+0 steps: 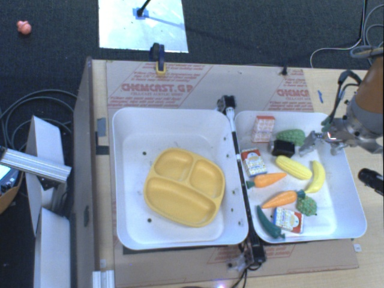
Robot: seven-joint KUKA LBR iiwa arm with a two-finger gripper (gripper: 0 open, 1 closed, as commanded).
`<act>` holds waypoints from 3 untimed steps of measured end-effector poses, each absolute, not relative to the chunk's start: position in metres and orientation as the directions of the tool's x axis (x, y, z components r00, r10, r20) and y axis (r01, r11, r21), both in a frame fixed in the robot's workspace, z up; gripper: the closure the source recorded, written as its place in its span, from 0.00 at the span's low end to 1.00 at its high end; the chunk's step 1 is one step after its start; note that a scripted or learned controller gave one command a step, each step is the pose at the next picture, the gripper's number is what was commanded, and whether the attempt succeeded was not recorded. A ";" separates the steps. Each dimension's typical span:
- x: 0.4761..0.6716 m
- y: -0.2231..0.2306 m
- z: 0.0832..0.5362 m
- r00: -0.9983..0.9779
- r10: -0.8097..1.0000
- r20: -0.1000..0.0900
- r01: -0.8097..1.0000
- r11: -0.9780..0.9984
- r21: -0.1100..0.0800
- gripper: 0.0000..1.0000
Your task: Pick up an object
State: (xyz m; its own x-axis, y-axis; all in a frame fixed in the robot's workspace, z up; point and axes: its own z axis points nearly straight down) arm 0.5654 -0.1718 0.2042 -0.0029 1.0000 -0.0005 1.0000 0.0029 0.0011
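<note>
Gripper (pixel 319 140) hangs over the upper right part of the right bin (pixel 354 212), reaching in from the right. Its fingers (pixel 310 143) are small and partly blurred; how far they stand apart cannot be told, and nothing is seen between them. The tips lie just right of the green vegetable (pixel 291 137) and above the corn (pixel 293 167), contact with either not determinable.

Contents of the right bin, outward from the gripper: a black item (pixel 282 148) under the green vegetable; a banana (pixel 316 177) just right of the corn; a small box (pixel 263 128) at the upper left; a red and white carton (pixel 254 162) below it, beside the divider; a carrot (pixel 267 179) lying crosswise below the carton; a second carrot (pixel 280 199) lower down, its tip next to a broccoli floret (pixel 306 205); a packet (pixel 290 221) near the front wall, with a dark green pod (pixel 267 222) at its left.

The left bin (pixel 129 161) holds a yellow tray (pixel 185 186) with three compartments, lying flat near the centre
</note>
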 end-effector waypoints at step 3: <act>0.621 -0.135 0.084 0.001 1.000 -0.001 1.000 -0.001 -0.002 0.00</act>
